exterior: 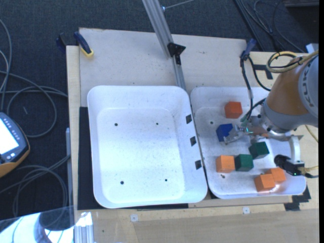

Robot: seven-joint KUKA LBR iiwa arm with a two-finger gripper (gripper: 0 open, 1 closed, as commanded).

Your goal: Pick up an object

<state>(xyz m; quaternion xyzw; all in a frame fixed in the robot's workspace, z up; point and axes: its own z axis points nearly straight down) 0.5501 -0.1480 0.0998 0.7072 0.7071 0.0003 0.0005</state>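
Your arm (291, 97) reaches in from the right over the right bin (205, 103), its orange band above the wrist, and the end effector (234, 135) sits low inside that bin, right beside the blue block (224, 131). The metal fingertips appear to touch the block's right and lower edges, but you cannot tell whether they are apart, together or closed on it, since the wrist housing hides most of them.

Around it in the same bin you have an orange block (233, 109) near the back, well apart from the blue one. Toward the front lie another orange block (225, 163) and a dark green block (244, 162), touching side by side. A second green block (259, 149) lies just behind and to the right of that pair, close under the wrist. Two more orange blocks, one at the front (264, 182) and one just behind it (278, 174), sit pressed together in the front right corner.

The left bin (96, 97) lies beside it on the bench (126, 54), with a grey metal pole (159, 22) slanting across the back
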